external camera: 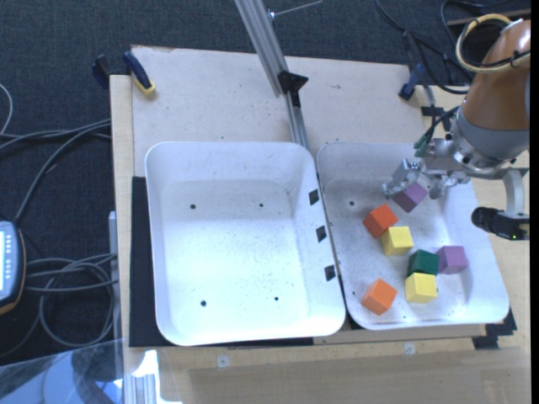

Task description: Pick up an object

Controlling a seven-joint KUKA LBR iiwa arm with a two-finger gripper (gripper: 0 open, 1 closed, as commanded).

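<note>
My gripper (414,188) hangs over the back part of the right bin (482,310). A mauve purple cube (411,198) sits between its two fingers, and the gripper is shut on it. Just below and to the left lies an orange cube (380,220), with a yellow cube (397,240) beside it. Further forward are a green cube (423,263), a second purple cube (453,258), a second yellow cube (420,287) and a second orange cube (380,296).
The left bin (168,175) stands beside the right one, with a raised divider wall (324,234) between them. A metal pole (265,36) slants over the back of the bench. A yellow-blue clamp (139,71) sits at the back left corner.
</note>
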